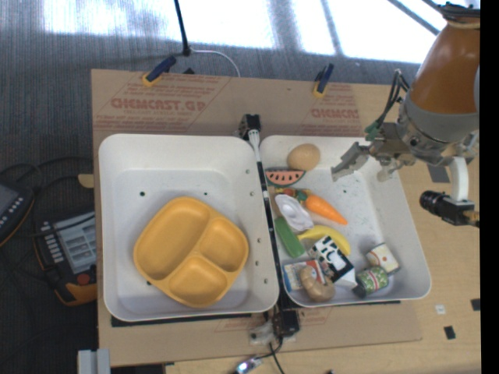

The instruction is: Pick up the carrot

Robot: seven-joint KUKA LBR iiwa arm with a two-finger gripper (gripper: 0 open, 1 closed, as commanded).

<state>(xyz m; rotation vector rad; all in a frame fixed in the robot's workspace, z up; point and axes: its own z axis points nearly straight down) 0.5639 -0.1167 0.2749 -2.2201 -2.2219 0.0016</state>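
Grey carpet floor (47,68), bright window light in striped patches (234,6) across top. Brown board (195,104) printed with red lettering covers bench, held by blue-yellow clamps (160,70) at far edge. Thin black pole (179,14) rises behind. Left on floor: black device (12,205), grey-orange keypad unit (70,248), cables.

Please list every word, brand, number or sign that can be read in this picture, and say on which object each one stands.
"CHEMCAST GP", red print, on the brown board under the bins, far left part.
The same red print on the board's far right part, near the blue clamp: too blurred to read for certain.
Labels on the small packages and the can in the right bin: too small to read.
The grey device left of the bench: no legible text.
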